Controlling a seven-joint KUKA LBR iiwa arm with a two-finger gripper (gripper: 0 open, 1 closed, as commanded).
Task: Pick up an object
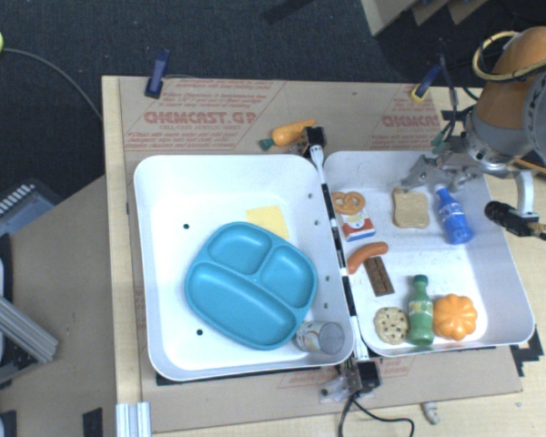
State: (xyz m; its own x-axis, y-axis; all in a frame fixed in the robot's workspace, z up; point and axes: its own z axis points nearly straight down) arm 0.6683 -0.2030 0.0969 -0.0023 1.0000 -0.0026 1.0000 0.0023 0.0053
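Cardboard under the bins reads "CHEMCAST GP" in red. In the right bin, a blue bottle lies just beside a bread slice, directly under the gripper; whether it grips anything cannot be told. A blue divided plate fills the left bin.

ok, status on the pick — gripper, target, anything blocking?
Gripper low at right bin's far end, nothing seen held. Nearest: bread slice, blue bottle, both lying free. No obstruction seen.

Bright, even overhead light; soft shadows inside the white bins, slight overall blur.
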